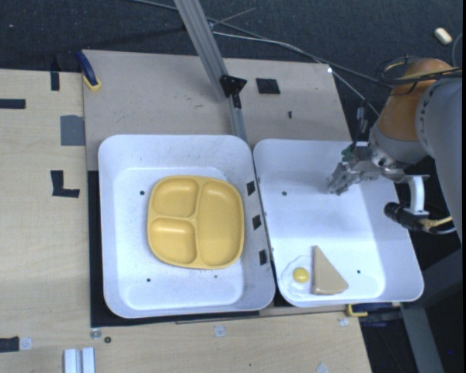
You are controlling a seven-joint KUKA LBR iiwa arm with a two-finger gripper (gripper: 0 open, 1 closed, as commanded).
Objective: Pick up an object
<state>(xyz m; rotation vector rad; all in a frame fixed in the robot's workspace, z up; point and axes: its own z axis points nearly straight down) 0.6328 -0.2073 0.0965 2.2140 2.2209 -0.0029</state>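
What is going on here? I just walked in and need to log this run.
A grey robot arm with an orange band reaches in from the right, its gripper over the upper part of the right bin. Nothing shows between its fingers. Near that bin's front edge lie a fried egg toy and a tan wedge, side by side. The left bin holds a yellow divided plate. No object has been picked up yet.

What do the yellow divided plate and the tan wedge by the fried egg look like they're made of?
The yellow divided plate looks like moulded plastic: one even colour, rounded rims, a soft sheen. The tan wedge has a matte, even surface with a darker edge, so it is probably a toy food piece in plastic or foam; the view leaves that open. The fried egg beside it looks like glossy plastic.
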